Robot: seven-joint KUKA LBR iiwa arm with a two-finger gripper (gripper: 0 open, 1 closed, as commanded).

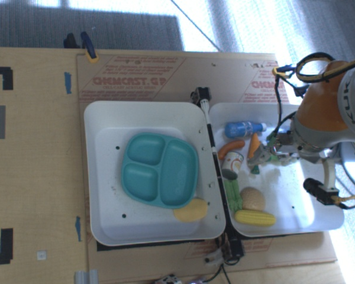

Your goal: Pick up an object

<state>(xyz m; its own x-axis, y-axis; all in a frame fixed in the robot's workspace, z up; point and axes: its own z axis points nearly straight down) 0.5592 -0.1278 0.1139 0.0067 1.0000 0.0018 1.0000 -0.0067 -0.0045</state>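
Red lettering reading "CHEMCAST GP" runs upside down across a brown cardboard sheet [165,76] on the desk, up and to the left of the arm's jaws. A second red print, partly cut off near the sheet's upper right corner [261,81], is too broken to read.

Grey arm [343,108] at right of frame, broad orange band above the wrist, black and yellow cables looping over the top.
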